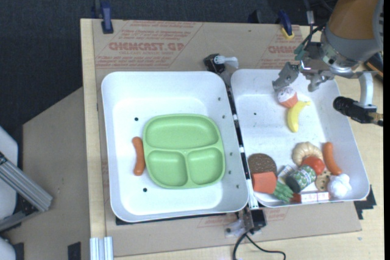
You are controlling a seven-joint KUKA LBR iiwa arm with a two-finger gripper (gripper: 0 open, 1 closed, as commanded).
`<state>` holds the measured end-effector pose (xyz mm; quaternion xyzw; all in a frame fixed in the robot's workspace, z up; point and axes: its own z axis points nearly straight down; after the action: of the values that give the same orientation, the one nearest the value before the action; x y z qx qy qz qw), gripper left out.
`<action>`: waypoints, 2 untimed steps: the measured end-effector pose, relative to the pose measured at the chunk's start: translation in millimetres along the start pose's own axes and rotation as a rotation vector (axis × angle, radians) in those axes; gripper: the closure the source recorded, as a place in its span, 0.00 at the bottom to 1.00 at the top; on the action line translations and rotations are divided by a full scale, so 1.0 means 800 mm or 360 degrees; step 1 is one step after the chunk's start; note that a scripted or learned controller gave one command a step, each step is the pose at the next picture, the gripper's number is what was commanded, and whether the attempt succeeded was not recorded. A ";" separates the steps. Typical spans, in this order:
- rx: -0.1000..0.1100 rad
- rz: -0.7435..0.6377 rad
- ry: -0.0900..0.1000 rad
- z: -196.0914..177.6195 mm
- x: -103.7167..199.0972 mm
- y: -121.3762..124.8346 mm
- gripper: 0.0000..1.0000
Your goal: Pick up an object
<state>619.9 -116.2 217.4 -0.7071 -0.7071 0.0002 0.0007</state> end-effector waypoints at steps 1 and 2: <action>0.0006 0.0008 0.0001 0.021 -0.062 -0.050 0.00; 0.0008 -0.0003 0.0003 0.175 -0.040 -0.023 0.00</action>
<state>601.4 -148.5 77.6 -0.7065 -0.7077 0.0013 0.0033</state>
